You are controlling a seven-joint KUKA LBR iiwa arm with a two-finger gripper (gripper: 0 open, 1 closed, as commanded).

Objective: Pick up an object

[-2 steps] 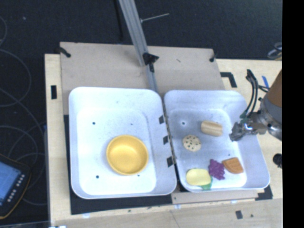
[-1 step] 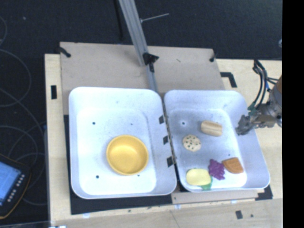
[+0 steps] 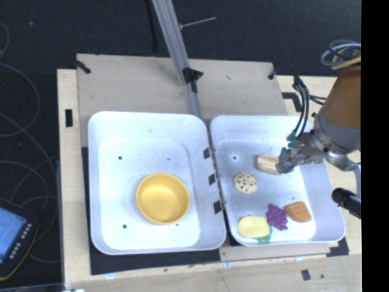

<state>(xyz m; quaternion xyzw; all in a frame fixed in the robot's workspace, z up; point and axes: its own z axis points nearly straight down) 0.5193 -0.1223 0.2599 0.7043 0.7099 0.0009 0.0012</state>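
Gripper (image 3: 285, 162) sits low in the right bin (image 3: 316, 218), coming in from about 3 o'clock, and its dark tips are right up against the tan, roll-shaped piece (image 3: 265, 163) lying toward the bin's upper middle. It looks like the fingers are touching that piece's right end, but the view is too soft to say whether they're spread or pinched on it, so honestly can't tell.

Other stuff in the same bin: a round cookie with dark chips (image 3: 245, 183) just at 7 o'clock from the tan piece, close but apart from it. Further down, along the bin's 6 o'clock edge, there's a pale yellow lump (image 3: 253, 226) with a bit of green under it, a purple grape-like cluster (image 3: 278, 216) touching its right side, and an orange wedge (image 3: 298, 212) just beside the grapes at 3 o'clock. None of those crowd the gripper; the cookie is the nearest neighbour.

Left bin (image 3: 109, 139) holds a yellow bowl (image 3: 162, 198), sitting upright toward its 5 o'clock area, well apart from everything else.

A grey metal bar (image 3: 173, 35) slants down from 12 o'clock and ends at the seam between the bins. The arm's orange band (image 3: 346, 99) shows at 3 o'clock.
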